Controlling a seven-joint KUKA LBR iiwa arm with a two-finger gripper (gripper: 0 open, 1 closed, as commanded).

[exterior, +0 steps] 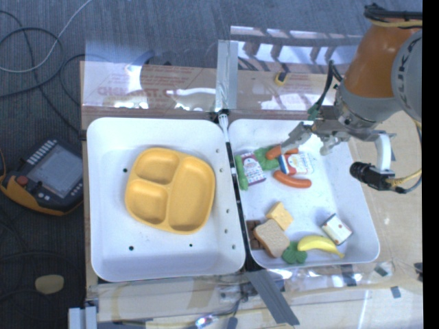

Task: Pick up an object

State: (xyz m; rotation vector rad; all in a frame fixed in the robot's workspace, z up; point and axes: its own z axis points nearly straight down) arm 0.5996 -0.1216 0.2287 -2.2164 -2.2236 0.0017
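The floor (171, 19) is dark grey carpet with thin cables (41, 53) lying across it, up and left of the left bin. A bench (171, 91) with a pale brown top stands on the carpet and carries two shallow white bins side by side. A handheld control unit (44, 177) with a grey screen and orange edge lies on the carpet, left of the left bin.

The left bin (110, 252) holds a yellow divided plate (169, 188) near its centre. The right bin (357, 218) touches the left bin along its right wall.

The arm (384, 60), grey with an orange band, reaches over the far right corner of the right bin. The gripper (313, 137) hangs above the upper part of the right bin with its two fingers spread apart and nothing between them.

Contents of the right bin, all right of the left bin:
- purple packet (252, 168), nearest the shared wall;
- red sausage (293, 180), below the gripper;
- bread slice (271, 238) and yellow cheese wedge (279, 216), just beside each other;
- banana (319, 245), at the near edge;
- small white box (337, 229), just above the banana.
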